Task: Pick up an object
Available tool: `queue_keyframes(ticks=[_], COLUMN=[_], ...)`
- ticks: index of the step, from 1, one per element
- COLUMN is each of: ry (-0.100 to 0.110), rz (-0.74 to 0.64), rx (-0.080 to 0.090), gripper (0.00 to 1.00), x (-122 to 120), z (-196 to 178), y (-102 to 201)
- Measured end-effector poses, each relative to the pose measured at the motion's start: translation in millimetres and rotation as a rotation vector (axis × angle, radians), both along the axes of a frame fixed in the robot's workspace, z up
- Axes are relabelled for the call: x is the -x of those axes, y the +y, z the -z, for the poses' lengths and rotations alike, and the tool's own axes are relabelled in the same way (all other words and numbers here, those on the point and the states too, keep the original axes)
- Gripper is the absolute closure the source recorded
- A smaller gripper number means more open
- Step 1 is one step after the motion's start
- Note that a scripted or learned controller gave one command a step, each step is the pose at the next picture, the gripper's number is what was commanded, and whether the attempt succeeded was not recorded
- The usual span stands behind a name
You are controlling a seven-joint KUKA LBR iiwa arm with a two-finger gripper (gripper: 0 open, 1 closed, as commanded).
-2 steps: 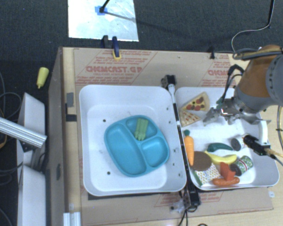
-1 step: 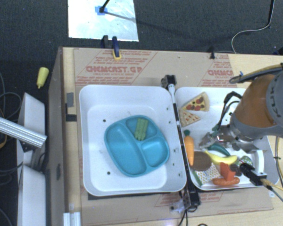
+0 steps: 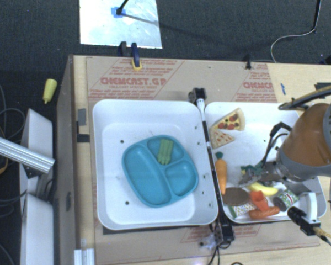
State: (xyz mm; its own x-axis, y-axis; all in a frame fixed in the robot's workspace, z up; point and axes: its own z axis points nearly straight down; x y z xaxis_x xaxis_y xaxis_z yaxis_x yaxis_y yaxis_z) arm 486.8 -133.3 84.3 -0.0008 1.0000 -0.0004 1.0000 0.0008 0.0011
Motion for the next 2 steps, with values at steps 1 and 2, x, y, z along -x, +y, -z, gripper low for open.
queue_keyframes(ticks=[1, 2], ry=[-0.004, -0.003], rz=[-0.002, -0.004], rx=[-0.001, -0.002], gripper=[1.0, 1.0], x=[-2, -63], z=[-11, -101], y=[1, 84])
